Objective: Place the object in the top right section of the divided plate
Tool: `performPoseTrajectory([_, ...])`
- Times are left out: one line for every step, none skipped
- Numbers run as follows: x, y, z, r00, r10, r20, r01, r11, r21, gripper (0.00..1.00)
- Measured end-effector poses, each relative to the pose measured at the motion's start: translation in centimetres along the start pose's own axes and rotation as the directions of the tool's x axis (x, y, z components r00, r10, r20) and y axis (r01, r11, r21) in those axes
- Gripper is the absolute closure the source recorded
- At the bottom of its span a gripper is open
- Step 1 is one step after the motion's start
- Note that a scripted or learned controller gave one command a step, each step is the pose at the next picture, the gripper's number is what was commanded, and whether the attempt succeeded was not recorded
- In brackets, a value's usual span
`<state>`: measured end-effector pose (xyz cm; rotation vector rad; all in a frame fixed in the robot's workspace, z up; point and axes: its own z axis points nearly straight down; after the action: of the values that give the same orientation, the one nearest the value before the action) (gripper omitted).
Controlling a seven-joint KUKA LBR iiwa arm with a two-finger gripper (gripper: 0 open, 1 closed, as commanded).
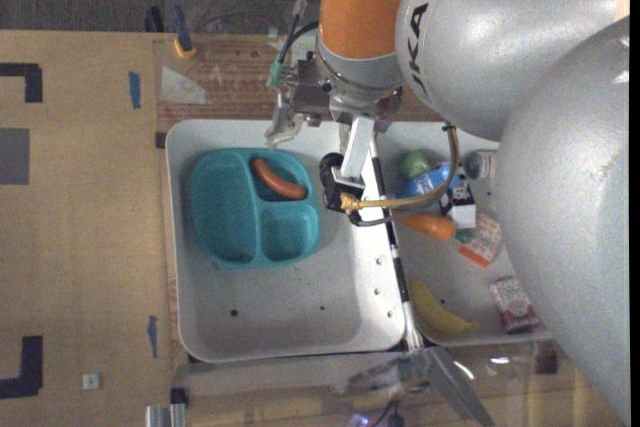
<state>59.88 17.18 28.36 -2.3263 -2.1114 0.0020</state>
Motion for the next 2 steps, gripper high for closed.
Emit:
performPoseTrajectory([-8.18, -9.77, 5.16, 0.991, 0.131, 0.001, -0.131, 0.991, 0.003, 0.0])
performPoseTrajectory([-8.21, -9.71, 4.21, 0.991, 0.133, 0.001, -0.133, 0.991, 0.003, 1.0])
